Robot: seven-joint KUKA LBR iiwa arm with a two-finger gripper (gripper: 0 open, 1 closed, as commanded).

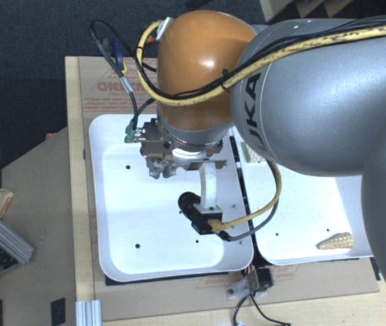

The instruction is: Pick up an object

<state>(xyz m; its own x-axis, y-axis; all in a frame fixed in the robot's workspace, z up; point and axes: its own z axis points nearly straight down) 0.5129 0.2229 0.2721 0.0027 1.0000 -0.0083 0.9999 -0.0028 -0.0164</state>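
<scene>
Arm: grey, it reaches in from the right and fills the upper right of the view; its orange band hangs over the far side of the left bin.
Pincer: it sits below the orange band, low over the far part of the left bin, pointing down. The wrist hides most of it, so I cannot tell whether it is open or closed, and nothing can be seen in its hold.
Left bin: shallow and white, with a few small dark dots on its floor.
Right bin: shallow and white, just beside the left one – a dark seam runs between them.
Yellow corn cob: small, ribbed and tapered, it lies on its side on the floor of the right bin near the front rim – well apart from the pincer.
Green-and-white thing: it is at the far left corner of the right bin, mostly hidden by the arm and too little shown to name.
Bench: a tan surface that carries both bins.
</scene>
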